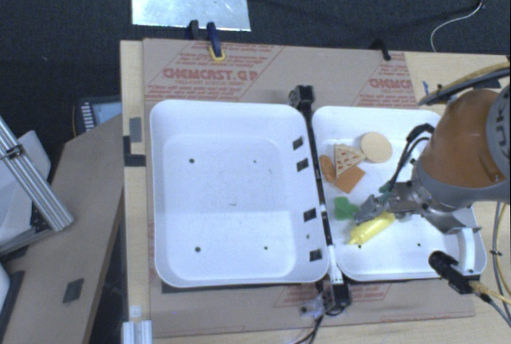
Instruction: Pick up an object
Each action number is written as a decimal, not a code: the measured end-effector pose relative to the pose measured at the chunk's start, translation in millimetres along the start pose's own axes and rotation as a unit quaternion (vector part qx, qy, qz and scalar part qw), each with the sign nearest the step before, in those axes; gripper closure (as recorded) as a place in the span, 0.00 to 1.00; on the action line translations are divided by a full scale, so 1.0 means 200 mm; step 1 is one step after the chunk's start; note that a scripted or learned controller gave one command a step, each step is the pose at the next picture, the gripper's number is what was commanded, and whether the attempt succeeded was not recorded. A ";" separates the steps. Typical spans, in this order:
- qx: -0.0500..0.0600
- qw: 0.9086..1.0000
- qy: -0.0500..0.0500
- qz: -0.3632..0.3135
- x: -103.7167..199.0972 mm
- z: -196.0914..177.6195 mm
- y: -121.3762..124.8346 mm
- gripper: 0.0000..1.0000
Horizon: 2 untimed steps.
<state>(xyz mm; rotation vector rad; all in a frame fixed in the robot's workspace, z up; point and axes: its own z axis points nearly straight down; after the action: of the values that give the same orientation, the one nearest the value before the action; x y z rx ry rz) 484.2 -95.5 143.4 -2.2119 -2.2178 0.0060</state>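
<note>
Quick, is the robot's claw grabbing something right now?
Tool: cannot be told. It sits low in the right bin, just above the yellow toy.

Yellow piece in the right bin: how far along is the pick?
Done: the arm has reached into the right bin, and its tool is low beside the yellow piece. In hand: the approach; I cannot tell whether the piece is gripped, and it looks to be lying on the bin floor. Left: a confirmed grasp and the lift. The green piece, tan disc and orange piece lie nearby.
</note>
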 end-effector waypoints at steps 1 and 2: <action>-0.015 1.000 -0.005 0.000 -0.14 -0.90 0.02 0.00; -0.009 1.000 -0.003 -0.003 -0.13 -0.92 0.01 1.00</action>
<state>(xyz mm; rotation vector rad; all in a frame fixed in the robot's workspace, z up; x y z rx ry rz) 488.4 -122.2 326.8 -2.2174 -2.2356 -0.0064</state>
